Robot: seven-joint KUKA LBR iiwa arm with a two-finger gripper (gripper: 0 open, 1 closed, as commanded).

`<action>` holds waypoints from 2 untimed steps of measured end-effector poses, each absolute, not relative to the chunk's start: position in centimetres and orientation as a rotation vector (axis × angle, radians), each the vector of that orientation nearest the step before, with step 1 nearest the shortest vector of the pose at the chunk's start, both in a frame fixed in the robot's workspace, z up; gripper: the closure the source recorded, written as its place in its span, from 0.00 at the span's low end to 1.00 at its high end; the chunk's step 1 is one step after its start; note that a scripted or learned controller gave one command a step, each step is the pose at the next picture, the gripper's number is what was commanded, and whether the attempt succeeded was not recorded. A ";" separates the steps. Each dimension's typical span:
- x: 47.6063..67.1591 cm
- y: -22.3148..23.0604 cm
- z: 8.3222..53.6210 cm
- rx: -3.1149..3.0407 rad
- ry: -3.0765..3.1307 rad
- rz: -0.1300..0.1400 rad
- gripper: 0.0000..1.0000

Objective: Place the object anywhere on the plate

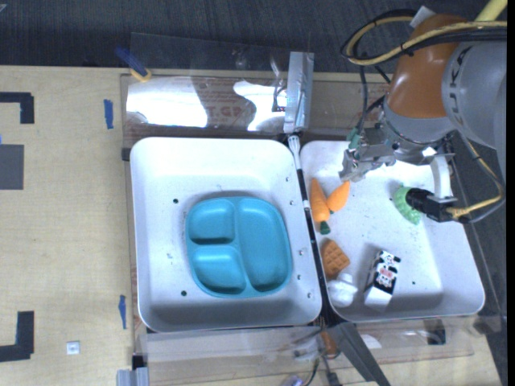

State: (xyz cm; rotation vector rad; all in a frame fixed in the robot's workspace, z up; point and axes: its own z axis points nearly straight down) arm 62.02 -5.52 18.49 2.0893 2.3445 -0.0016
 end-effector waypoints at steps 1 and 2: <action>56.9 1.6 18.5 1.933 2.479 0.000 1.00; 50.9 11.7 16.4 1.793 2.586 -0.001 1.00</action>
